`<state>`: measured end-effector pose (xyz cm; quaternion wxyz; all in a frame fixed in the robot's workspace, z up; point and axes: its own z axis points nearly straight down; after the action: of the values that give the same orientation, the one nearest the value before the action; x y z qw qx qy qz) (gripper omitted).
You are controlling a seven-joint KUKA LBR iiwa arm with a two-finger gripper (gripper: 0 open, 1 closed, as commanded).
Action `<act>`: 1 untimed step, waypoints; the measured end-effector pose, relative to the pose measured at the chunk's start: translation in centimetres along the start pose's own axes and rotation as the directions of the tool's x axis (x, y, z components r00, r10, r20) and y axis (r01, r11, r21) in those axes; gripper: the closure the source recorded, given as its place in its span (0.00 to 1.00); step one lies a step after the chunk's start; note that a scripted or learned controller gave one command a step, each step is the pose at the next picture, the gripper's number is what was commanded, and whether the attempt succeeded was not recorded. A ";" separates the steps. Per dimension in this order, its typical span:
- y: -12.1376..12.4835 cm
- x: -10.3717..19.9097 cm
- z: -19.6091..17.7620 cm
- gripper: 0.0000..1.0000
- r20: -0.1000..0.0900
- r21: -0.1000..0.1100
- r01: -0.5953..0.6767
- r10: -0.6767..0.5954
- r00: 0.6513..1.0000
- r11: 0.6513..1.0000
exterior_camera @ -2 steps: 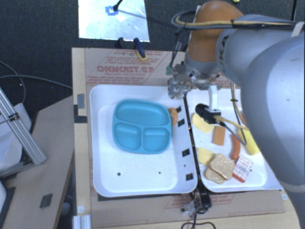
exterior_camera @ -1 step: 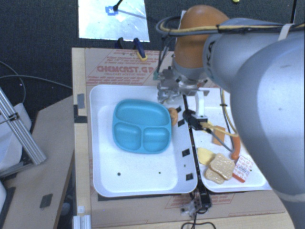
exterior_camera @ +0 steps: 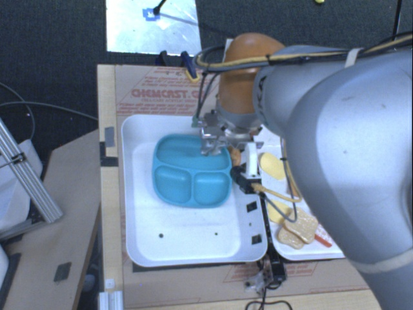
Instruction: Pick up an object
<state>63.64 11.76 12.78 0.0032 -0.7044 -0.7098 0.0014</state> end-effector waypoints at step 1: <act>-8.7 -7.3 -5.9 1.00 0.003 -0.006 -0.012 0.012 1.000 1.000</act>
<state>55.00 4.39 18.74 0.0002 -0.7087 -0.7055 0.0005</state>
